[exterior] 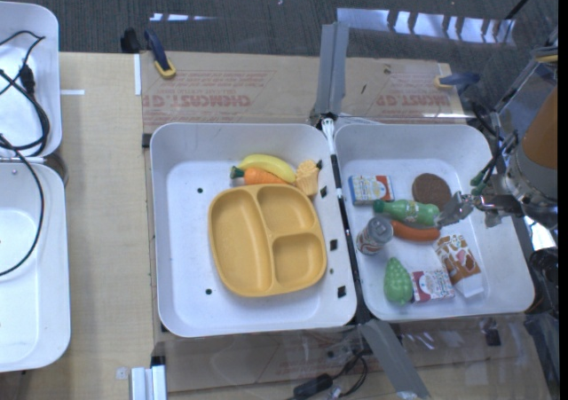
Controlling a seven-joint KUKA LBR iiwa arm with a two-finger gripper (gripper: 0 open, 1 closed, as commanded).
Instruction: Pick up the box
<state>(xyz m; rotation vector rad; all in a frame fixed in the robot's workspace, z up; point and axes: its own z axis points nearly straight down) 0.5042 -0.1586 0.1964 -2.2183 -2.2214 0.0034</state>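
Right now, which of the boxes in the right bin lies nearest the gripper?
The tall box with the orange-brown picture, just below the gripper. The blue-and-orange box and small red-and-white box lie farther away.

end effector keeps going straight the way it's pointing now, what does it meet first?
Probably the green bottle: the end effector points toward the view's left, at the bottle's near end, with the orange sausage-shaped item just below that line. Height is unclear, so it might pass above them.

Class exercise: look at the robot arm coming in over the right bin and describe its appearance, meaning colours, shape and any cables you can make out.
The arm is a rounded grey body with an orange band above the wrist. It ends in a small gripper of dull grey metal, with thin dark cables running along the wrist. No markings can be read.
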